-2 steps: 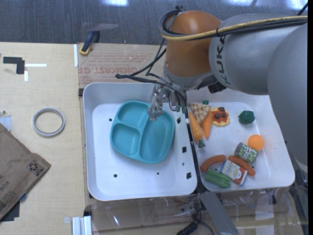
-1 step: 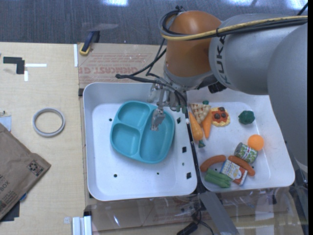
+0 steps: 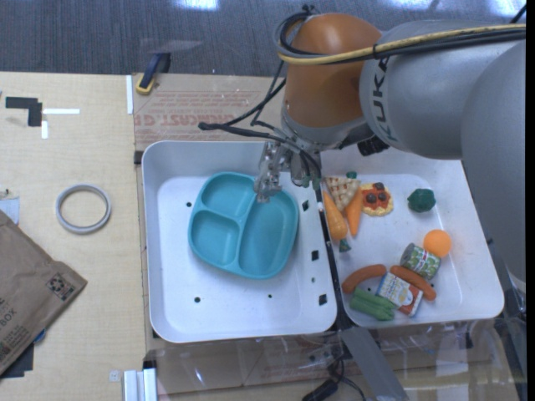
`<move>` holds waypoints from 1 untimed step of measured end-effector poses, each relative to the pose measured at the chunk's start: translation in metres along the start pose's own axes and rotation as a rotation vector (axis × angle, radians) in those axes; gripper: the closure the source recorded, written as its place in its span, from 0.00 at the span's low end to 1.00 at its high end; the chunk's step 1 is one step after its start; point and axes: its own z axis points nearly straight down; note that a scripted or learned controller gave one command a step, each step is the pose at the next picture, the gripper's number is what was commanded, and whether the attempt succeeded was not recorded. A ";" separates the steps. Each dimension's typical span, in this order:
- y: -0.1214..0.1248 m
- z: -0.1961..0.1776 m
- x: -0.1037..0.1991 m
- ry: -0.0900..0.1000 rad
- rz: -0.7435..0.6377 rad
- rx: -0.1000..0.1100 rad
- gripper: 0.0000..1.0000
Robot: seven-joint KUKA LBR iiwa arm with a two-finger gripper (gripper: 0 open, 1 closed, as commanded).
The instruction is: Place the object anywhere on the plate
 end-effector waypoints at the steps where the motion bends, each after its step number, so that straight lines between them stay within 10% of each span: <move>1: 0.000 -0.114 0.005 0.003 -0.125 0.004 1.00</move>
